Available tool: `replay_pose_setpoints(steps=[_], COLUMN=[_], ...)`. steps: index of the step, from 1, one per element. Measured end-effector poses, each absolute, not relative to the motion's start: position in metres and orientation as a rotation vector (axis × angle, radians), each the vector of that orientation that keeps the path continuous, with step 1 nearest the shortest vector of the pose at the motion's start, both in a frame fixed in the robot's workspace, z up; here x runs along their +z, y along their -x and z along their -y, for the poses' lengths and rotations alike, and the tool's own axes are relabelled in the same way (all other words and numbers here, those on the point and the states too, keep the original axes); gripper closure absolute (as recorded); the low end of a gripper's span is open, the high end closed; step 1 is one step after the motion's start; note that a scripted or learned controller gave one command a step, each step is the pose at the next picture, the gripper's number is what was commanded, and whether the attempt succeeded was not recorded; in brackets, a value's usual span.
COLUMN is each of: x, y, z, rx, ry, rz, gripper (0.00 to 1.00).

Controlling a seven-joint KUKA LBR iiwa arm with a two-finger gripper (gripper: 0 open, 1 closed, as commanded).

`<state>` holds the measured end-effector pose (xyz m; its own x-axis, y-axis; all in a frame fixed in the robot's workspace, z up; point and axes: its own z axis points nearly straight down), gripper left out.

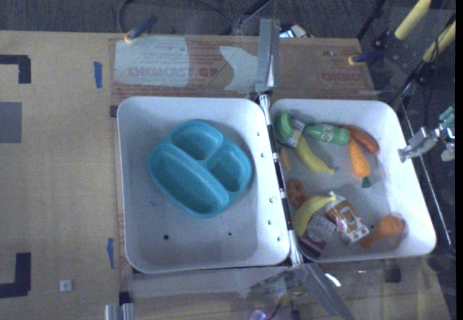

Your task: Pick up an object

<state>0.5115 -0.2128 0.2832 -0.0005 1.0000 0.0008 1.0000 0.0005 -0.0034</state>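
The gripper [421, 143] hangs just past the right bin's [402, 123] outer rim; its state I cannot tell. Inside lie crowded glossy plastic foods: a curved banana [312, 156] and a green bottle [327, 134]. The left bin [137, 166] holds a smooth teal divided plate [200, 167].

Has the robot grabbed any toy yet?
Not yet. Nothing looks done: the banana, carrot and green bottle all lie in the right bin, and the blue tray sits in the left bin. The claw is at the right bin's edge, above the toys. Reaching down, grabbing and lifting are all left.
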Motion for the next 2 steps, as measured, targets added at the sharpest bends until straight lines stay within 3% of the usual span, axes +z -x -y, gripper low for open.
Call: replay_pose_setpoints(steps=[1, 2], x=[0.129, 0.086], y=[-0.491, -0.58], z=[0.176, 0.158], rx=[0.002, -0.003], ry=[2.232, 1.808], rz=[2.209, 2.574], gripper=[0.0, 0.0])
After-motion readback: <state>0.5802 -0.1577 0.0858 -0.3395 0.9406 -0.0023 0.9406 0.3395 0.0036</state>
